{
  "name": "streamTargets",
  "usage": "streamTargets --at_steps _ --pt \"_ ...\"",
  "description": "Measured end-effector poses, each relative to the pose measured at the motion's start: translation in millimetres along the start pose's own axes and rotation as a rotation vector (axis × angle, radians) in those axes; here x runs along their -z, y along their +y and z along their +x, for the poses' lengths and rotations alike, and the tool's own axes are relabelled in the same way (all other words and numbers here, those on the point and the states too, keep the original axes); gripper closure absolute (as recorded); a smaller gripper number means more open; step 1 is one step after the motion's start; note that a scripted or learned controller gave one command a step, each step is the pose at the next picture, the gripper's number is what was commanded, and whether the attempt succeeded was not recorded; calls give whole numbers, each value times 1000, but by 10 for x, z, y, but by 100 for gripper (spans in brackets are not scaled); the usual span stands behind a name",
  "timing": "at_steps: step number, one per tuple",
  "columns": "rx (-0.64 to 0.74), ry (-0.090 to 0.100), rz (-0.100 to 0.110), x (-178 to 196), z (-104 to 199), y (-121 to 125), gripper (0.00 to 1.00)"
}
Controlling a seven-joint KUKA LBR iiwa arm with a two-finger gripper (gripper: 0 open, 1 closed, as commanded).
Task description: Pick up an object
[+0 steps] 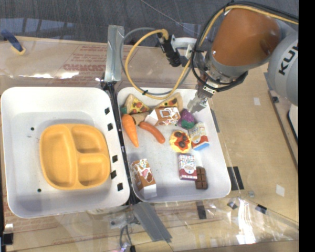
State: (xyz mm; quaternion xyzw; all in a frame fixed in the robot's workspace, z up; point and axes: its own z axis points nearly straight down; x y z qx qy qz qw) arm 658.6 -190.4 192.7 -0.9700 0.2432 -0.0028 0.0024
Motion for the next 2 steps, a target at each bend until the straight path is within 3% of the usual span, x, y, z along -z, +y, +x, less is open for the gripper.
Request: streamTargets --at_steps 1,2 --pt "296 2 3 -172 29 170 100" --pt "297 5 2 747 88 138 100"
